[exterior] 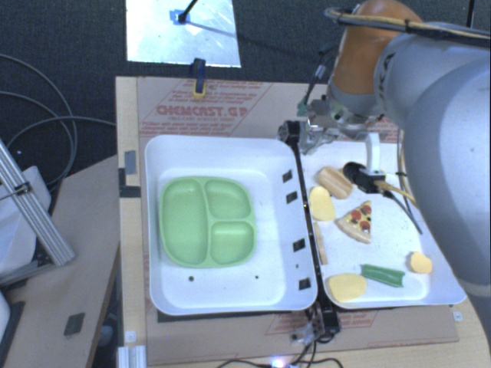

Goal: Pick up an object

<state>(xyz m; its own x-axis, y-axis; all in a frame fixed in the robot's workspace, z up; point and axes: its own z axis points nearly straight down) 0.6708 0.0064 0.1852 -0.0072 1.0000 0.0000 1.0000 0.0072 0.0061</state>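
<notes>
Arm (437,90) enters from the right edge and fills the upper right of the frame; orange band at top centre-right.

Gripper (308,134) sits at the upper end of the divide between the two bins, over the top-left corner of the right bin (393,234). Jaw state: cannot tell, the wrist body hides the tips. Nothing seen held.

Objects, all lying in the right bin:
- bun (334,180), upper left of the bin, just below the gripper
- yellow wedge (321,205), touching the bun's lower left, close to the divide
- pizza slice (358,222), centre of the bin, near the wedge but apart from it
- green pod (383,275), lower centre
- yellow oval (347,286), at the bottom wall, just left of the pod
- small yellow piece (420,263), lower right, apart from the pod

Left bin (230,156), centre of the frame: green divided plate (207,221) flat on its floor, towards its left side.

Both bins rest on a cardboard sheet (203,110) with red print; blue and yellow clamp (199,77) on its top edge
</notes>
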